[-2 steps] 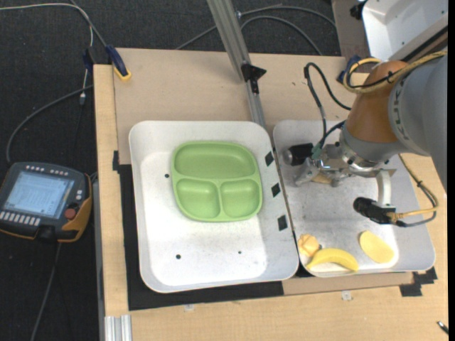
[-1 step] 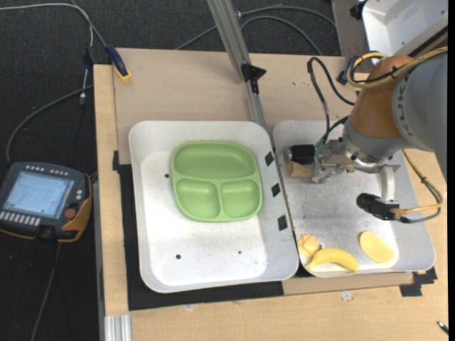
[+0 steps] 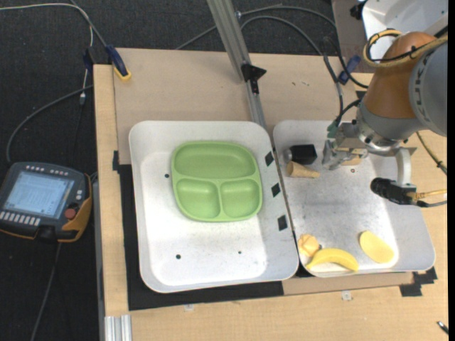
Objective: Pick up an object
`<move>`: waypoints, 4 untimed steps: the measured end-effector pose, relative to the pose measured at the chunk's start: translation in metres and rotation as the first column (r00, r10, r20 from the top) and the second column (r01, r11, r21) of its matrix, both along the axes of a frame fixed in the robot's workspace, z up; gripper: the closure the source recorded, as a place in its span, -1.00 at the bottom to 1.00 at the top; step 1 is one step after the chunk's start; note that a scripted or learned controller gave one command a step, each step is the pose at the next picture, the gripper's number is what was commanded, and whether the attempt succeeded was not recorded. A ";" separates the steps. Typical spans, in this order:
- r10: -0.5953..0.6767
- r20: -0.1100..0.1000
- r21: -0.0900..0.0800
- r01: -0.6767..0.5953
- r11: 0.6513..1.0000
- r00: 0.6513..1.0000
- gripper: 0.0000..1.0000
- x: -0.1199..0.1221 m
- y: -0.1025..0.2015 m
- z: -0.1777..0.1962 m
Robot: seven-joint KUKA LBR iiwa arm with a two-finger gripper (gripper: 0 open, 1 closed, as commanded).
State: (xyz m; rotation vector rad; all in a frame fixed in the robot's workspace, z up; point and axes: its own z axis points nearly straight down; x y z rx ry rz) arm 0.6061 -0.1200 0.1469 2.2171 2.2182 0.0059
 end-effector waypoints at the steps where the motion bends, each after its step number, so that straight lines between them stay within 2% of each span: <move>1: 0.001 0.000 0.000 -0.001 1.000 1.000 1.00 0.004 -0.001 0.044; 2: 0.001 0.000 0.000 -0.001 1.000 1.000 1.00 0.005 -0.001 0.085; 4: 0.005 -0.010 0.004 -0.005 1.000 1.000 1.00 -0.032 0.089 0.071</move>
